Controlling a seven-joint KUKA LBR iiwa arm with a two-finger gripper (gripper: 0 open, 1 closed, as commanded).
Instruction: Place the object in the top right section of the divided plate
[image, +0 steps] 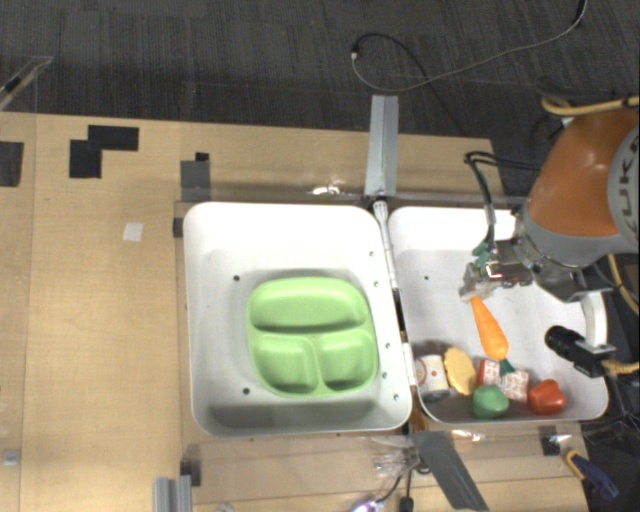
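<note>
Toy carrot (488, 329) in right bin (440, 245), centre-right of frame, slanting down from gripper (487, 268), top end at the tool, tip above the toy pile along the bin's lower edge. Looks light, rigid plastic, smooth, tapered, likely slippery; best pinched across the thick upper end. Tool state: cannot tell. Green divided plate (308, 333) in left bin (215, 300), no toys in it.

Small can (433, 372), yellow piece (460, 371), green ball (490, 401) and red tomato (546, 397) along the right bin's (440, 250) near edge.
</note>
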